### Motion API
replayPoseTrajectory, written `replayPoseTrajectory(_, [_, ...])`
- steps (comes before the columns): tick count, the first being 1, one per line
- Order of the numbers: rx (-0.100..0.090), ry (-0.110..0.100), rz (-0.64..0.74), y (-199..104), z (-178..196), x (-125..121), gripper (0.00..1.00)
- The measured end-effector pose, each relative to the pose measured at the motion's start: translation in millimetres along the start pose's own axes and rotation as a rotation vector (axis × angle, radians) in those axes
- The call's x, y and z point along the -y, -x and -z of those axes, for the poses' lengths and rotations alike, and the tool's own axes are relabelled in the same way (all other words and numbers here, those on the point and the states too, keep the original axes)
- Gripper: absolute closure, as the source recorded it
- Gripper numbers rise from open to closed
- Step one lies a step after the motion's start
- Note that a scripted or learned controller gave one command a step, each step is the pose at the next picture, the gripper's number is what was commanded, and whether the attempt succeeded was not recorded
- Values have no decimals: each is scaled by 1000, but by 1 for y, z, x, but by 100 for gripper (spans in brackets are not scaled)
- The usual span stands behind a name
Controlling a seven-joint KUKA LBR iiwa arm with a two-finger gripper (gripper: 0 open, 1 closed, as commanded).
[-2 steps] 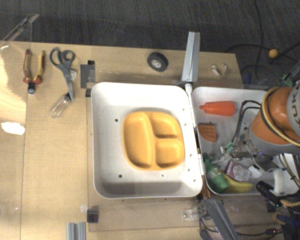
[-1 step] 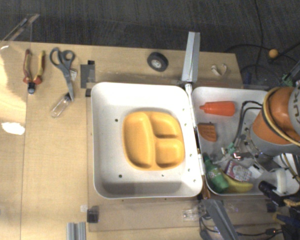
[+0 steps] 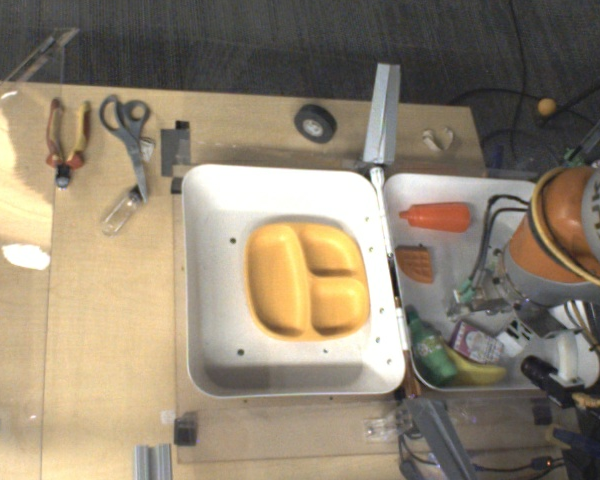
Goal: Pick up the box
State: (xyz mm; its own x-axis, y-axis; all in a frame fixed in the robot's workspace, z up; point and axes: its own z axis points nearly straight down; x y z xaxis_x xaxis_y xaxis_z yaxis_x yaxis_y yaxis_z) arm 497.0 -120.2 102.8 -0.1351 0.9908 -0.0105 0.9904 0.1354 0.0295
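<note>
- Presently, the arm leans over the right bin, with the gripper lowered among that bin's contents; whether it is released or clenched cannot be told from this angle, and nothing is visibly held.
- Target: the box, a small purple-and-white carton, lies near the bin's front edge, just below the gripper and apparently apart from it.
- Crowding hazard: a banana lies touching or just beside the box on its front side, and a green object sits close on the left. A closing stroke could catch the banana instead, or nudge the carton sideways.
- Wall hazard: the box sits near the bin's front wall, so a descent on that side may strike the rim and miss.
- Handling judgement: the carton looks light and slightly tilted; a grip off its middle would likely let it pivot and slip on lifting.
- Bystanders: an orange bottle at the bin's back and a flat orange-brown piece below it lie well apart from the gripper and seem at little risk.
- Left bin: it holds a yellow divided tray, uninvolved.
</note>
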Motion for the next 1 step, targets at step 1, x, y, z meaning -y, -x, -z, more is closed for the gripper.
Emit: replayPoseTrajectory(1, [0,0,0,0,0,0,0])
